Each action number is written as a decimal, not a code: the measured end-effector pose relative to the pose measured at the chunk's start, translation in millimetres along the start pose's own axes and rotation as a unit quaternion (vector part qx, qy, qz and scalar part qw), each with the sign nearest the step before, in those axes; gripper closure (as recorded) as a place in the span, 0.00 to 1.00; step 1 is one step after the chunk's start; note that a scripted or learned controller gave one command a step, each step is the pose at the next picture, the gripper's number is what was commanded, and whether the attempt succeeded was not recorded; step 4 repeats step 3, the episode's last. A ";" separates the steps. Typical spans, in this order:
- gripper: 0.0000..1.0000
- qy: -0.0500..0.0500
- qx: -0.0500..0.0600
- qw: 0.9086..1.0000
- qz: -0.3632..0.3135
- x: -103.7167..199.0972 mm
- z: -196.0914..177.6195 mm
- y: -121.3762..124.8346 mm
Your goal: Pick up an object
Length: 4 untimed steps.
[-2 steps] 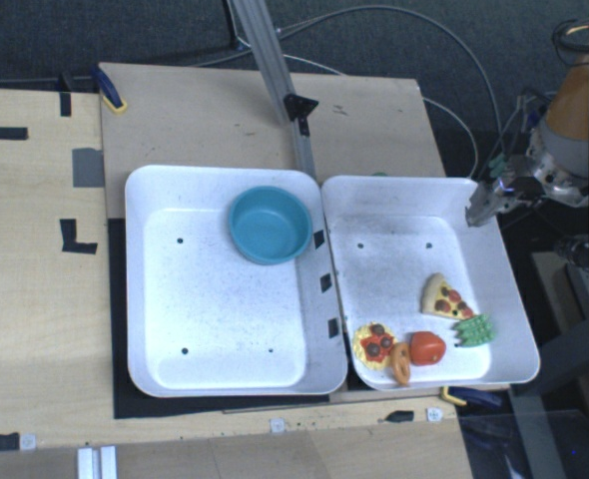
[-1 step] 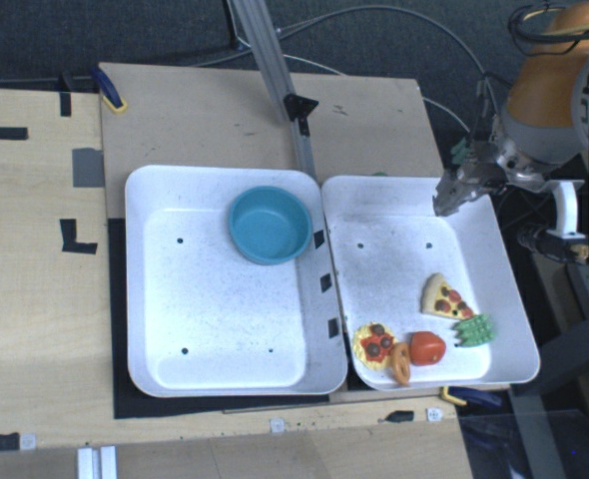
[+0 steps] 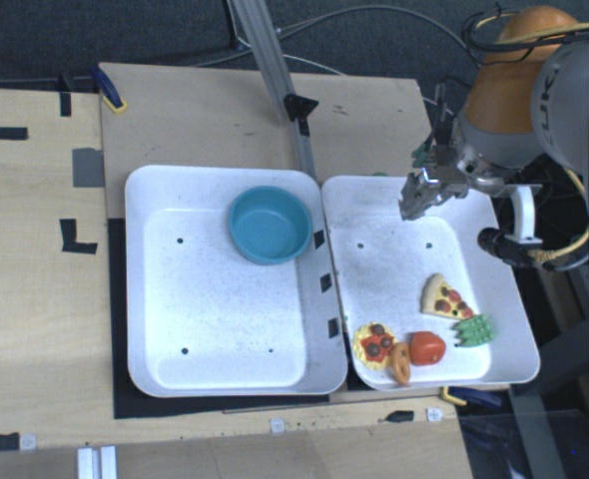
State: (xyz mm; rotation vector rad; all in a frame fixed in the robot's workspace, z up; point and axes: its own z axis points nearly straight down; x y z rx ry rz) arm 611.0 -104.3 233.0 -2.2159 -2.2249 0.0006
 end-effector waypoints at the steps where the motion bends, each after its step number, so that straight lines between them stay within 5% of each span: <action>1: 1.00 0.000 0.000 1.000 0.000 46.1 -6.0 4.0; 3: 1.00 0.000 -0.001 1.000 0.000 158.6 -3.9 20.9; 4: 1.00 0.000 -0.001 1.000 0.000 158.6 -3.9 20.9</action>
